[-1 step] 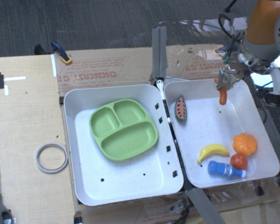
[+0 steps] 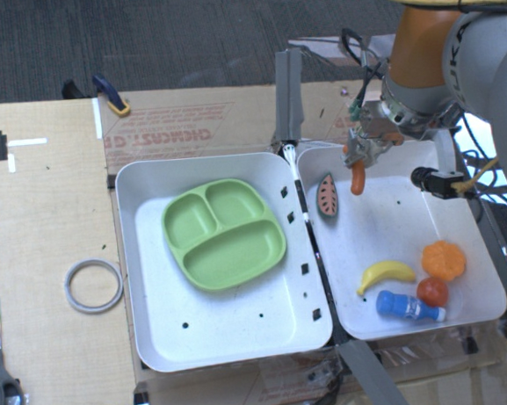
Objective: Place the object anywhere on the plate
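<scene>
The gripper (image 2: pixel 357 163) hung over the upper left part of the right bin (image 2: pixel 475 310), fingers pinching the top of a small orange carrot-like object (image 2: pixel 357 180) that dangled clear of the bin floor. So the pick looked done, the transfer not. The green plate (image 2: pixel 225 235) sat bare in the left bin (image 2: pixel 145 277), well apart from the carrot (all three compartments unfilled). Remaining, by my judgement: carry leftward across the divider, lower, release.
</scene>
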Robot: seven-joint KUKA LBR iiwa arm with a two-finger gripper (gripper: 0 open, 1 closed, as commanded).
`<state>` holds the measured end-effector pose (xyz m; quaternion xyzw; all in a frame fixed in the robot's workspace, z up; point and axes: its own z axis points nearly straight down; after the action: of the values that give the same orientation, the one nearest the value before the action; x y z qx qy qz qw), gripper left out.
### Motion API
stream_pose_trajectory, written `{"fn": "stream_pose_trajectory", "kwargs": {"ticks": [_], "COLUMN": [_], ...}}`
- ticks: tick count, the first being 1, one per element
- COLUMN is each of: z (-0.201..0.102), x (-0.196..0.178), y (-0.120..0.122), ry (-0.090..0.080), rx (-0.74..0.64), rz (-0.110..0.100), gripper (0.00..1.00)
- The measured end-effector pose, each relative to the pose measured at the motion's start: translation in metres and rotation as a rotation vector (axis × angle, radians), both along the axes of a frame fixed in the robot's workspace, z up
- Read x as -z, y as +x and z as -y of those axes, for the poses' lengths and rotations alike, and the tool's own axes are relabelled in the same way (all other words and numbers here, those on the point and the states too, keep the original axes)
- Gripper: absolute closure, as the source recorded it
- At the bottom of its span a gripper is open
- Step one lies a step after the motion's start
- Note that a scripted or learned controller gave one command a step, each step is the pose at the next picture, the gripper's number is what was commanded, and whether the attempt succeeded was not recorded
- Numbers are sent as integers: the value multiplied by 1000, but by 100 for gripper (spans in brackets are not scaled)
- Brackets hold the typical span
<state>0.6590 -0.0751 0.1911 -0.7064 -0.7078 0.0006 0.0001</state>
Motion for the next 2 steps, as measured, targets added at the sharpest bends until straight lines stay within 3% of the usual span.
{"fn": "stream_pose_trajectory", "kwargs": {"ticks": [2], "z": [-154], "x": [0], "y": [0], "ry": [0], "rx": [2], "rz": [-1], "gripper": [100]}}
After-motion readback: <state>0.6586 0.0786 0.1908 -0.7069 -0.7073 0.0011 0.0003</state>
